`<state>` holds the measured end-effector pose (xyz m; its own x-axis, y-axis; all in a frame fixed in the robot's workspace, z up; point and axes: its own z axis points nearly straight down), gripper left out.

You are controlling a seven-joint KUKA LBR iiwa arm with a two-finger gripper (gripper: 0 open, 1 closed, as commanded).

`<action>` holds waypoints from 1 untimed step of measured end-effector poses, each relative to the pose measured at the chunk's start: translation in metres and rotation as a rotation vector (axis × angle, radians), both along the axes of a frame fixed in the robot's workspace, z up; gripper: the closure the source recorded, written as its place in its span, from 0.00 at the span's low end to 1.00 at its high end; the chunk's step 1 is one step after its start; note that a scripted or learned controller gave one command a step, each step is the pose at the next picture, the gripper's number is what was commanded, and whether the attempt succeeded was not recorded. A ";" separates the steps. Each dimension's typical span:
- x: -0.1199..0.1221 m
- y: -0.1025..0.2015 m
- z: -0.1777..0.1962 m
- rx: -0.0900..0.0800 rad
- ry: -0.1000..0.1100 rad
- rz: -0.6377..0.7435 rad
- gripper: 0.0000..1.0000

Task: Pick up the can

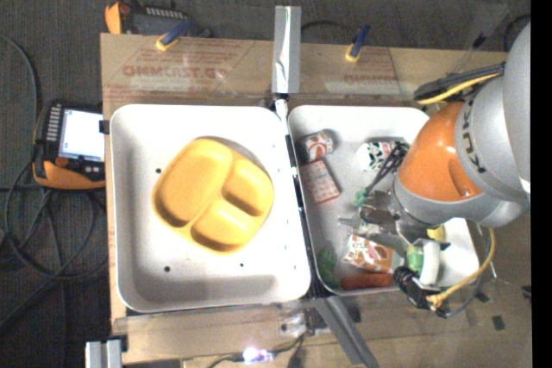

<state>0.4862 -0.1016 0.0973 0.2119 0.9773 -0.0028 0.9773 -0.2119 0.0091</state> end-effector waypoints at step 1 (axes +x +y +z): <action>-0.002 -0.039 0.159 0.001 0.010 -0.302 1.00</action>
